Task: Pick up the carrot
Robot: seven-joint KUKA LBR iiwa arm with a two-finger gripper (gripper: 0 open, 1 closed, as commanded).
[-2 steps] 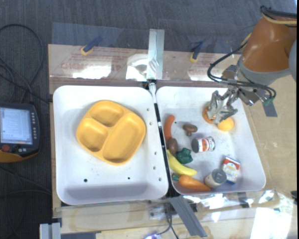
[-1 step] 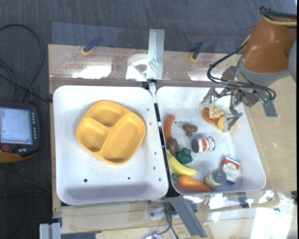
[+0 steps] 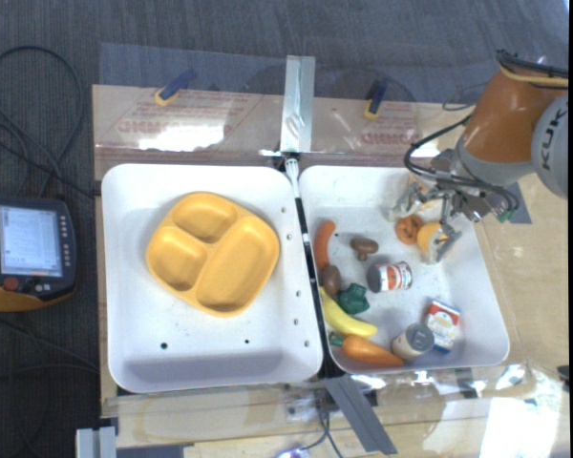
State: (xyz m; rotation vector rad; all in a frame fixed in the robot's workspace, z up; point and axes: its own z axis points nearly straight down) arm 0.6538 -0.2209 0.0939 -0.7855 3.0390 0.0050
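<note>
The carrot (image 3: 371, 353) is orange and tapered, and lies along the front wall of the right bin (image 3: 477, 284), beside a yellow banana (image 3: 347, 320). My gripper (image 3: 426, 222) hangs low over the back right of that bin, well behind the carrot and to its right. Its fingers stand spread, and a small orange fruit (image 3: 413, 229) lies on the bin floor between them. Nothing is lifted.
The right bin also holds an orange-red sausage-like piece (image 3: 323, 243), a brown item (image 3: 364, 247), a small can (image 3: 390, 277), a green piece (image 3: 353, 300), a grey tin (image 3: 417, 339) and a small carton (image 3: 442, 322). A yellow divided plate (image 3: 213, 252) sits in the left bin (image 3: 134, 351).
</note>
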